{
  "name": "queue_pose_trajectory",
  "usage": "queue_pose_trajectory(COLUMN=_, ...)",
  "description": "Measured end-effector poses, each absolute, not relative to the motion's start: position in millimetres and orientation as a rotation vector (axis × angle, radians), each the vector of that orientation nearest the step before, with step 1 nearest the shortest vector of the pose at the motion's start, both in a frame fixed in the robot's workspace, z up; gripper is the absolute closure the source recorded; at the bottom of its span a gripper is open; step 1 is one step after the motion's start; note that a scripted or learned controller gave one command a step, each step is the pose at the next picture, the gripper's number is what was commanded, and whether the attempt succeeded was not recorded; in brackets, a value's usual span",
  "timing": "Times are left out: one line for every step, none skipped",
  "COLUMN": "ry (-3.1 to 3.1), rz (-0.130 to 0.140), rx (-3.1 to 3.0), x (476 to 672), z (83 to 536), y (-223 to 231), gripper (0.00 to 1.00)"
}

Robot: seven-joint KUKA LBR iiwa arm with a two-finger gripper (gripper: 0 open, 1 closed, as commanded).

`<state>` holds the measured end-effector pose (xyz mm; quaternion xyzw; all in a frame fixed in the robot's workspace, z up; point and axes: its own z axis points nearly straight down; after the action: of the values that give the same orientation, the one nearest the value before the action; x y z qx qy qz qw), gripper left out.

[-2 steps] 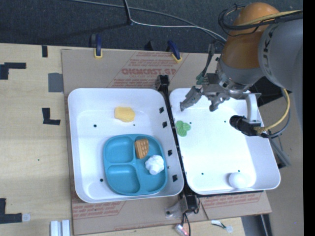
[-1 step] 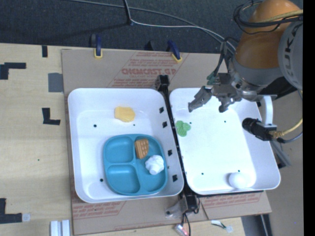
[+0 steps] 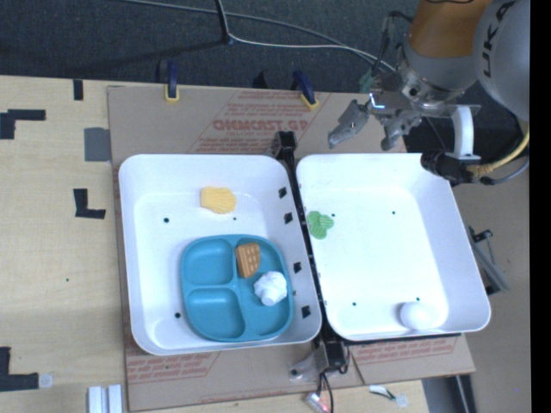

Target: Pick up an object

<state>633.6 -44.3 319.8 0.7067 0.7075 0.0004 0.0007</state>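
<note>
- Candidate objects sit in both bins; none is between the gripper's fingers.
- Right bin (image 3: 448, 231): green object (image 3: 320, 224) lies on the floor close to the left wall, just beside the divider between the bins.
- Same bin: white ball (image 3: 420, 315) rests in the near-right corner, close to the rim, well apart from the green object.
- Left bin (image 3: 138, 231): yellow object (image 3: 218, 200) lies on the bin floor near the far wall, just above the tray.
- Blue tray (image 3: 215, 308), three compartments, sits on the near half of the left bin.
- Tan waffle-like piece (image 3: 248, 259) lies in the tray's right compartment, at its upper end.
- White crumpled object (image 3: 270, 288) lies in the same right compartment, just below the tan piece, near the tray's right edge.
- The tray's two left compartments show bare blue.
- Gripper (image 3: 370, 129) hangs above the far rim of the right bin, over the cardboard sheet (image 3: 250, 123), outside the bin's floor area.
- Fingers (image 3: 344, 131) are spread wide, nothing between them.
- Gripper is well apart from every object; nearest one is the green object.
- Arm (image 3: 448, 24) comes in from the upper right, orange band above the wrist.
- Two clamps, blue and yellow (image 3: 172, 84), pin the cardboard's far edge.
- A cable (image 3: 258, 33) runs across the dark surface behind the bench.
</note>
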Motion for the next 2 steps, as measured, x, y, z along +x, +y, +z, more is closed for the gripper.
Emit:
queue_pose_trajectory(ry=2.223, rz=0.006, rx=2.217, x=602.0, z=364, y=-14, gripper=0.00)
queue_pose_trajectory(ry=2.224, rz=0.002, rx=2.219, x=525.5, z=358, y=7, gripper=0.00)
